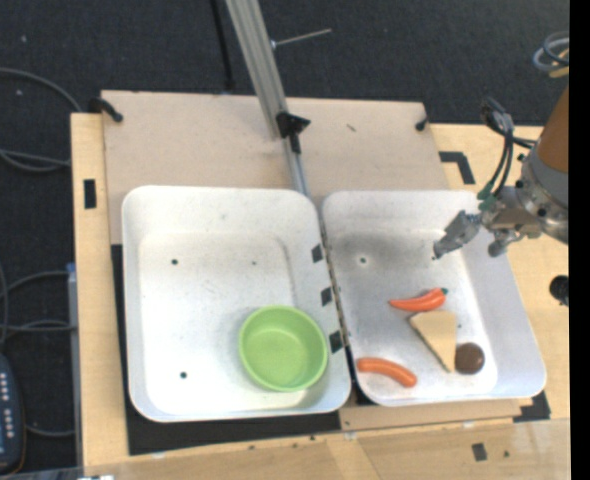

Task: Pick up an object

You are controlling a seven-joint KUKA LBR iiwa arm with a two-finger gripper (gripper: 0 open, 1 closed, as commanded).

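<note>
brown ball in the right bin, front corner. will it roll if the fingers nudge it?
Probably. The brown ball looks round and smooth, so a side nudge would likely send it rolling. The tan wedge sits against it on one side and may block that way. The bin wall nearby would likely stop it soon.

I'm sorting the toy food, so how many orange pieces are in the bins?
2. One orange piece lies mid-way down the right bin, just above the tan wedge. The other orange piece lies near that bin's front edge, left of the wedge. None looks hidden.
</note>
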